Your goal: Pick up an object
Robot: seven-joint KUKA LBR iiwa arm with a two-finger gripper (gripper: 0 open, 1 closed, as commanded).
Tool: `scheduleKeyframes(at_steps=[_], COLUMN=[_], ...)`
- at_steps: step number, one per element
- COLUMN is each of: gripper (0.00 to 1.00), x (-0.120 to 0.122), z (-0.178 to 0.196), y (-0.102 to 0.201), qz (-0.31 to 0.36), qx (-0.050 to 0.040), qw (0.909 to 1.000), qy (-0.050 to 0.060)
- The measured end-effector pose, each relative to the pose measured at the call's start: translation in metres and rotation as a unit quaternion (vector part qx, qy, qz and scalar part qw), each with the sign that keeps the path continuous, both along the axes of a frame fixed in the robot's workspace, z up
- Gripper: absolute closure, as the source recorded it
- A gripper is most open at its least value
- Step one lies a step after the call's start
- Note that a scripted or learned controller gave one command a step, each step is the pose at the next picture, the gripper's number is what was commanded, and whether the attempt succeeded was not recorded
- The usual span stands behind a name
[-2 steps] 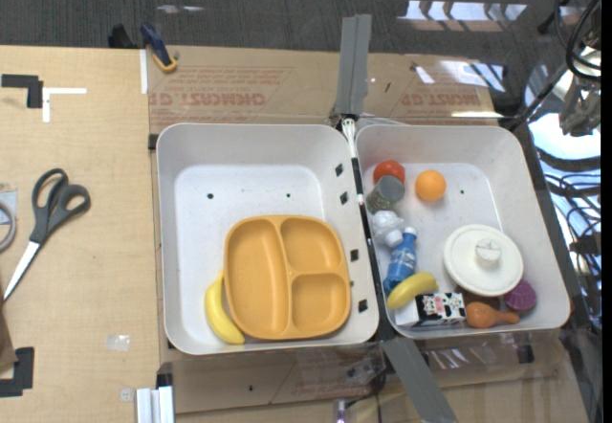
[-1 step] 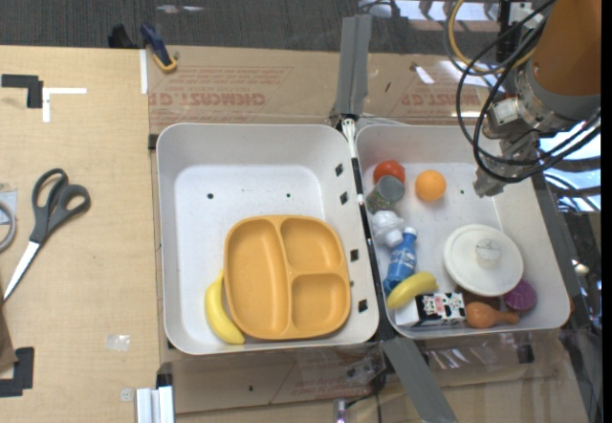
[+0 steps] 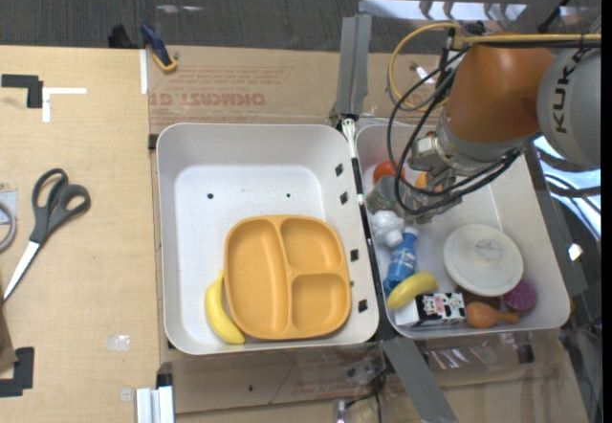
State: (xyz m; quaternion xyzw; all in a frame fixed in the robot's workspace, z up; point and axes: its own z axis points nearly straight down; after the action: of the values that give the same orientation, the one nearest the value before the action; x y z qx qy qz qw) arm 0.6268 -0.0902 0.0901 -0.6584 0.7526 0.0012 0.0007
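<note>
Right of frame centre, the grey arm with its orange band (image 3: 497, 91) reaches down into the upper part of the right bin (image 3: 550, 316). Its end effector (image 3: 421, 184) sits low among cables, above an orange item (image 3: 383, 169) and a clear object near the bin's left wall; whether it is spread or pressed together cannot be determined, and nothing is seen held.

Right bin contents, lower half: a white round lid (image 3: 485, 258), a blue-and-white bottle (image 3: 401, 254), a yellow banana (image 3: 411, 289), a small black-and-white carton (image 3: 440, 307), a brown drumstick-shaped toy (image 3: 490, 315), and a purple item (image 3: 521, 296) at the lower right corner.

Left bin (image 3: 182, 220): an orange divided plate (image 3: 287, 276) lies flat in the lower half, with a second banana (image 3: 220, 314) touching its lower left edge.

Scissors (image 3: 43, 220) rest on the surface (image 3: 86, 316) at the left of frame.
</note>
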Motion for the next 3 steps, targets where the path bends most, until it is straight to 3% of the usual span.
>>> scheduleKeyframes(at_steps=[1, 2, 3], gripper=[1.00, 0.00, 0.00], x=[0.028, 0.027, -0.026], z=[0.185, 0.184, 0.059], y=[0.002, 0.002, -0.011], qz=[0.055, 0.055, -0.059], qx=[0.0001, 0.0003, -0.0002], qw=[0.9985, 0.9985, 0.9982], qy=[-0.003, -0.003, -0.001])
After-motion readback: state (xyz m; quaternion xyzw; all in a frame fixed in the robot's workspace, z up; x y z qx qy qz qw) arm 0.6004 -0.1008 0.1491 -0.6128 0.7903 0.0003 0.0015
